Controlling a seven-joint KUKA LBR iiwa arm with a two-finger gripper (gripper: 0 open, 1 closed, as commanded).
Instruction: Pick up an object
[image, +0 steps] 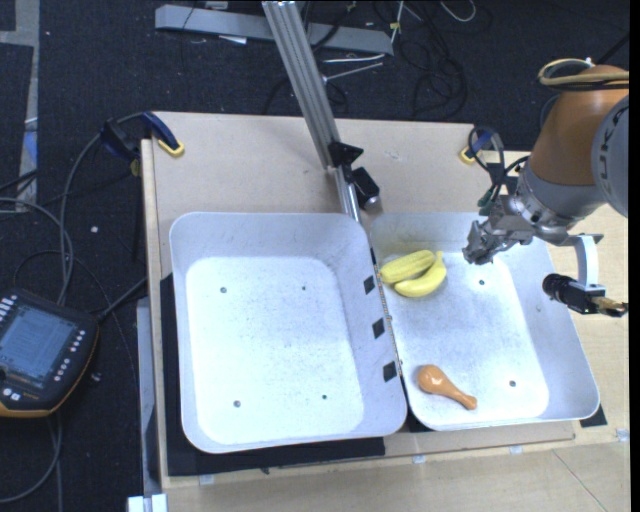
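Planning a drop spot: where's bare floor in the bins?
Left bin: whole floor bare. Right bin: free middle strip between the bananas and the orange pear-shaped toy. Crowded at its far end, where the gripper hangs beside the bananas.

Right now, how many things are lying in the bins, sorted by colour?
Yellow: 1, the banana in the right bin.
Orange-tan: 1, the gourd-shaped toy in the same bin.
Total: 2
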